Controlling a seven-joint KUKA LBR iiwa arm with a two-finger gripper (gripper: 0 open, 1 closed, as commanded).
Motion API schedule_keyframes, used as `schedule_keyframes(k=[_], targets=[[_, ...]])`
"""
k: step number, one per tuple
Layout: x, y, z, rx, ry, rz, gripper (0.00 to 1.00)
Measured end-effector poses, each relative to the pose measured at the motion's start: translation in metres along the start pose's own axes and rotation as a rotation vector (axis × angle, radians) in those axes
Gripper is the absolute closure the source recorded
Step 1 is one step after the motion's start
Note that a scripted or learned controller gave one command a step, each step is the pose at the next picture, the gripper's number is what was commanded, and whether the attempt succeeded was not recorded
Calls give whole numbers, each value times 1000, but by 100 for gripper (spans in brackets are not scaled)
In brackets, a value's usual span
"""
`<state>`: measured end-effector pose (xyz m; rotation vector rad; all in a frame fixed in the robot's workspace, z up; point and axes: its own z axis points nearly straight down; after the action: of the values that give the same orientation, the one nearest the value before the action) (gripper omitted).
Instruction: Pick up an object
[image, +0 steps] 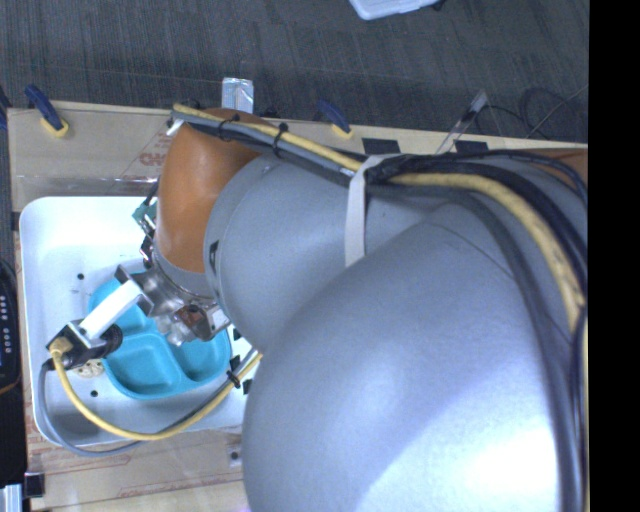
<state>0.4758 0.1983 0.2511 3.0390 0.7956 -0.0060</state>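
Because the grey arm (400, 340) sits closest to the lens, it covers the middle and right of the view, and its orange band (190, 205) leans over the left white bin (50, 235). A strip of wooden bench (120, 475) shows along the near edge. The gripper (185, 322) is low in the bin, right over the blue divided dish (150, 372); whether it is wide, narrow or holding anything cannot be told.

The dish lies in the bin's near half, close to the near wall, with bare white floor to its left and behind it. That far-left corner is the open room. A teal object (148, 212) peeks out beside the orange band, mostly hidden.

Two blue clamps (47, 110) (333, 115) grip the bench's far edge, with a small silvery block (237, 95) between them. Beyond lies dark carpet (420, 70).
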Motion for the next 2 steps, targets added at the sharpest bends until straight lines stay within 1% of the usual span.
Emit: schedule_keyframes(k=[1, 2], targets=[[0, 3, 0, -2, 0, 5, 0], [1, 2, -8, -4, -4, 1, 100]])
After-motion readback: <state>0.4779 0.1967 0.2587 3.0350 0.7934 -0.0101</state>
